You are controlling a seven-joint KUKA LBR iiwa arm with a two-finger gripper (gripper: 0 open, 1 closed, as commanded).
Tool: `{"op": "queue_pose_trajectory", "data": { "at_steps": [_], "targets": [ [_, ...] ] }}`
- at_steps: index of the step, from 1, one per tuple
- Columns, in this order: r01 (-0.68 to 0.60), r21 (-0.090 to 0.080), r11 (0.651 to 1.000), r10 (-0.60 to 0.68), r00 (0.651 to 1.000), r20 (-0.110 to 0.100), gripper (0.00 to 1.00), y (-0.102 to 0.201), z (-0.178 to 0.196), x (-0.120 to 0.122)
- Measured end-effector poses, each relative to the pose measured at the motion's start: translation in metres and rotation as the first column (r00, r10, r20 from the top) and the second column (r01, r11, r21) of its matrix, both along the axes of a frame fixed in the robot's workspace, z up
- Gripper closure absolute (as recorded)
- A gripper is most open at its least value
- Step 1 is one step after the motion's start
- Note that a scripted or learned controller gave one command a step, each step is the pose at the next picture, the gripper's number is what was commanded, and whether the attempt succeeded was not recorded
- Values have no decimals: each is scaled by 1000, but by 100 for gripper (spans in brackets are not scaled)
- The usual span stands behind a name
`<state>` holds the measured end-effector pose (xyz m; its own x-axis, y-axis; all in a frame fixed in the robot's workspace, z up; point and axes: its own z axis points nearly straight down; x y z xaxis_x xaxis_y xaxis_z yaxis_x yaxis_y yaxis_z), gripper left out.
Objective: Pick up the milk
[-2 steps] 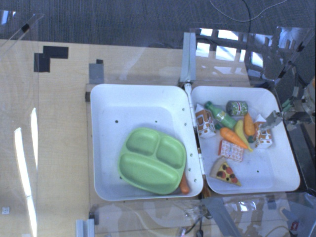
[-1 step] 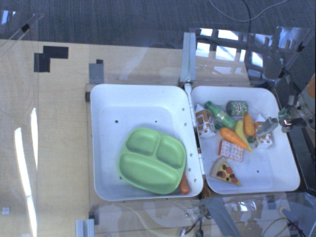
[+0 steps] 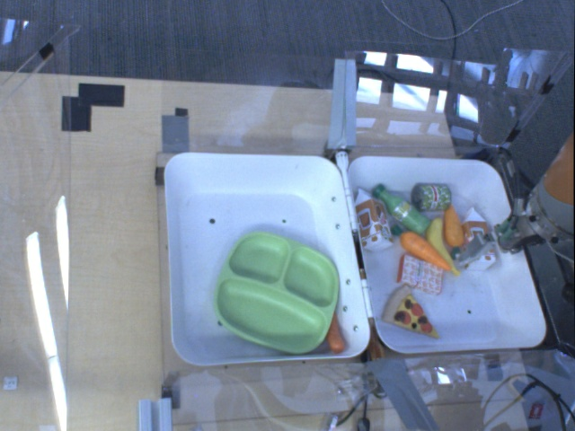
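Gripper (image 3: 485, 243) sits at right-bin right edge, over a small white carton (image 3: 479, 237); jaw gap unreadable. Milk carton (image 3: 372, 222) lies at right bin's (image 3: 467, 326) upper left, touching green bottle (image 3: 399, 208). Approach from the wall side, clear of bottle.

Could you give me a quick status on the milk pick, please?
Claw at right bin's right side, beside a small carton. Milk by left wall, untouched. Bottle and carrot lie close beside it.

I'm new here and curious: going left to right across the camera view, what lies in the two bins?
Green plate → milk carton → green bottle → pizza slice → can → end effector.
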<state>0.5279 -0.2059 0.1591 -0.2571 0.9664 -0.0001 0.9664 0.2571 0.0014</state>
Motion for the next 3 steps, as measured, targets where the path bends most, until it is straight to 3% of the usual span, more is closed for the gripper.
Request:
{"op": "queue_pose_trajectory", "data": {
  "at_steps": [1, 2, 3],
  "targets": [
    [10, -2, 1000, -10, 1000, 5, 0, -1, -52, 25],
    [12, -3, 1000, -12, 1000, 7, 100, -3, -43, 27],
    [11, -3, 1000, -11, 1000, 7, 0, -2, -43, 27]
  ]
}}
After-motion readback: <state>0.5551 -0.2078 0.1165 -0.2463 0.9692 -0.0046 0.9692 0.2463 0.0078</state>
